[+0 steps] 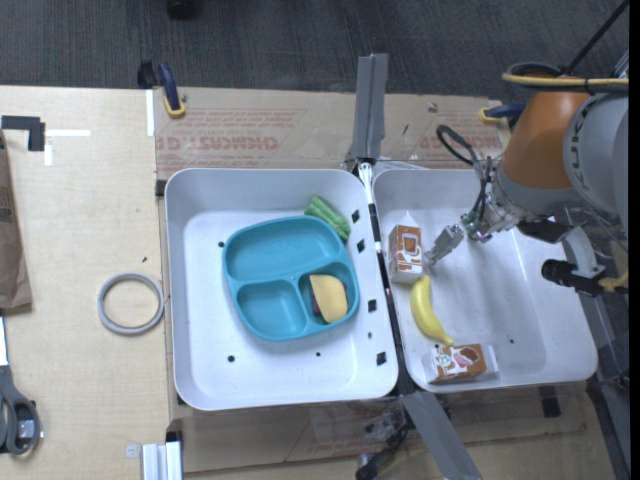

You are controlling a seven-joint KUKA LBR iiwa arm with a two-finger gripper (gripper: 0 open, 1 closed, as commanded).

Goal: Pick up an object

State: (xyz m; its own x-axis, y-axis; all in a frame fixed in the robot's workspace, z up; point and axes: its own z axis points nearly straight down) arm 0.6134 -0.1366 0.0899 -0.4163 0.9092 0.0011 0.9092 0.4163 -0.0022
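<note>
A small carton [461,362] is lying nearest, beside the banana [428,311] in the right bin [540,298]. The gripper [447,243] is reaching toward the other carton [404,251] (likely its target); whether its fingers are open, I cannot tell.

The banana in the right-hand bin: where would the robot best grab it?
Probably across the middle of the banana, coming straight down from above. It lies flat and is narrowest across its width, with bare bin floor on its right, while the bin wall crowds its left.
</note>
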